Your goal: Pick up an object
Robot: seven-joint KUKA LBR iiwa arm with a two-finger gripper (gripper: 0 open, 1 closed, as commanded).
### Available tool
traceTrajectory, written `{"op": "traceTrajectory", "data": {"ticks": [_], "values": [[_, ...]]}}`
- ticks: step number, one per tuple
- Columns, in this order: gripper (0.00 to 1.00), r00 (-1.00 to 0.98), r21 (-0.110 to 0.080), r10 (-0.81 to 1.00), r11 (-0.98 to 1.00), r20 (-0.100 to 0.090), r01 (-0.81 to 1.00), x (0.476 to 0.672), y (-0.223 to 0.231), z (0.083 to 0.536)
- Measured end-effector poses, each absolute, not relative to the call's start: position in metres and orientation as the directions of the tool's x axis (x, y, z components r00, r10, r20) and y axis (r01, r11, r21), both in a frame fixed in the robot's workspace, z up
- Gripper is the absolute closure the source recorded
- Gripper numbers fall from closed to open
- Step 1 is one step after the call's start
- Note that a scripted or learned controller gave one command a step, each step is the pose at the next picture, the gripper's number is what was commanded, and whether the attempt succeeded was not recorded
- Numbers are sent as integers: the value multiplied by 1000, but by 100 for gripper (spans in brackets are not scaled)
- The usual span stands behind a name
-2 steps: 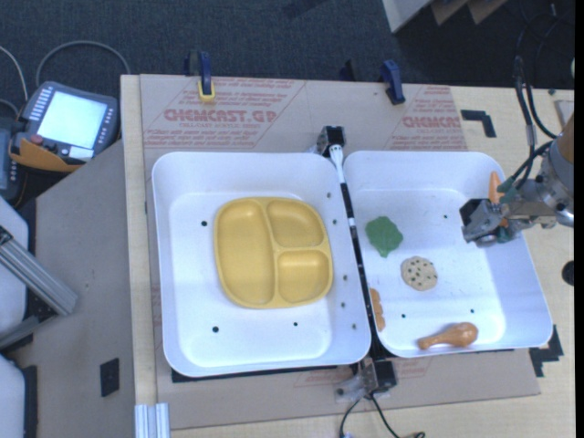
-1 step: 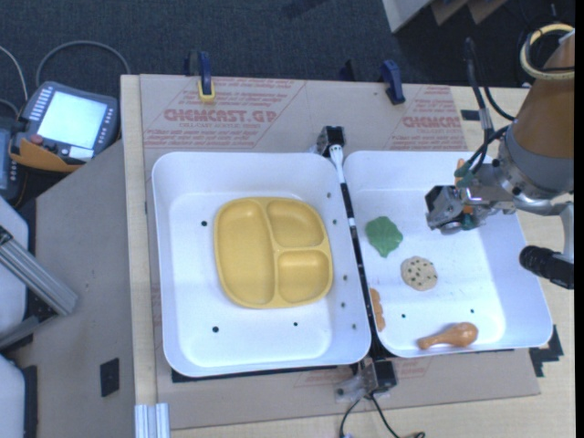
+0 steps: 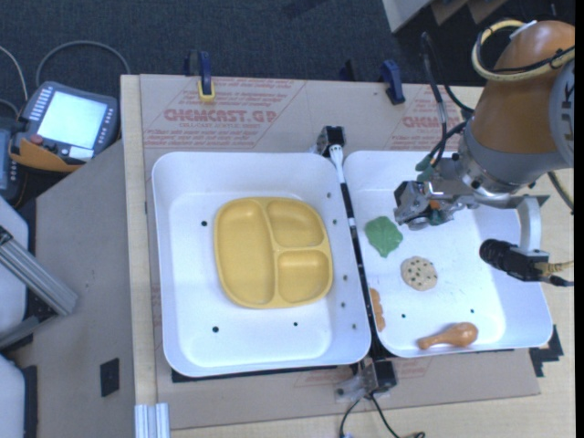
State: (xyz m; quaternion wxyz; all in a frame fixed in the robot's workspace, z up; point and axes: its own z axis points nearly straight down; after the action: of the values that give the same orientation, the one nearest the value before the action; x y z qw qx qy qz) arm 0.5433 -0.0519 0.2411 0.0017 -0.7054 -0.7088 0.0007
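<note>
The hand (image 3: 415, 205) hangs just beside the green piece (image 3: 384, 235); whether it is open, I cannot tell; an off-centre descent could nudge it aside

Fixed overhead camera, slanted onto bins (image 3: 182, 336)

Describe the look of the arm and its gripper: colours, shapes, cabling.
The arm is a thick rounded body, orange on top with a grey section beneath. Black cables loop around its upper part and trail down its side. The gripper is a small, dark metallic assembly of black and grey parts, with bits of wiring around it.
</note>
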Motion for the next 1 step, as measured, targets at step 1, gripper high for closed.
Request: {"op": "traceTrajectory", "data": {"ticks": [1], "values": [[100,-5,-3,1000,5,1,1000,548,-6,239]]}}
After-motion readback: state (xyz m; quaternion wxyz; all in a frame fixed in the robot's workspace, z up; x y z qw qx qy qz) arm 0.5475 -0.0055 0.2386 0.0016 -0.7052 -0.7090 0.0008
